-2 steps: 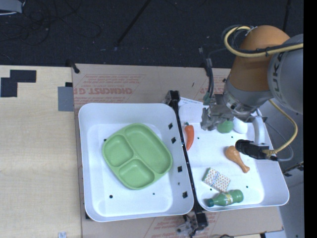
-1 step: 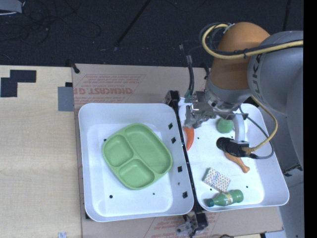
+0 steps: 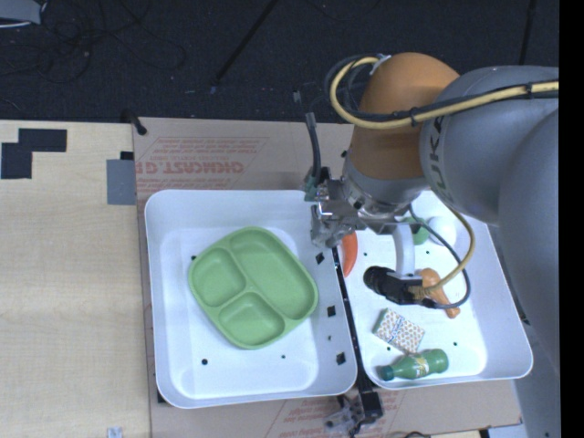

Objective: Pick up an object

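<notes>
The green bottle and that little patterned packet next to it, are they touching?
Apart. The camera view shows a strip of white bin floor between the green bottle and the patterned packet above it in the right bin.

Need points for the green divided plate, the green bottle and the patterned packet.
green divided plate [image 3: 253, 286]: camera view, the ridge where its compartments meet.
green bottle [image 3: 418, 365]: camera view, middle of its body.
patterned packet [image 3: 401, 330]: camera view, its centre.

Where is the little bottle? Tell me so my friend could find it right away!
Start at the two white bins and pick the right bin, the one under the big grey arm. Look at its near edge, in front of the small checkered packet. The little bottle lies there on its side: it is the only green thing in that bin with a yellow label around its middle.
</notes>
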Tool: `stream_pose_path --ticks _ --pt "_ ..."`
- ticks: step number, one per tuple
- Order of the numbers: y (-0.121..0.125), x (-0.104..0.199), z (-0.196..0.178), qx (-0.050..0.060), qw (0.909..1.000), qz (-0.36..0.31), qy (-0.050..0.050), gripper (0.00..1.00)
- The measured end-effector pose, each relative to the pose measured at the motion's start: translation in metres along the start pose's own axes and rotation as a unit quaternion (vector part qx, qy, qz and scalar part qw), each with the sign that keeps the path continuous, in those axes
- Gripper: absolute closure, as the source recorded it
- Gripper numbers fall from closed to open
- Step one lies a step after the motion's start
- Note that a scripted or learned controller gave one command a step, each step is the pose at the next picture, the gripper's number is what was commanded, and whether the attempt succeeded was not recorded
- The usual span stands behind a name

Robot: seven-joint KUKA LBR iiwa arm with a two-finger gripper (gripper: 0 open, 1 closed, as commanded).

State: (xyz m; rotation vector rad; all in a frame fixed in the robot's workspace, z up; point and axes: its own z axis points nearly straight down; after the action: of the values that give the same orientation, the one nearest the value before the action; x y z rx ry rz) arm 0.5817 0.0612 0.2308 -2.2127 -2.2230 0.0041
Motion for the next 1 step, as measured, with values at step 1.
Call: stream_pose_path --ticks 1 --pt "0.0010 0.0491 -0.0053 -0.001 1.0000 0.000 0.000 1.00"
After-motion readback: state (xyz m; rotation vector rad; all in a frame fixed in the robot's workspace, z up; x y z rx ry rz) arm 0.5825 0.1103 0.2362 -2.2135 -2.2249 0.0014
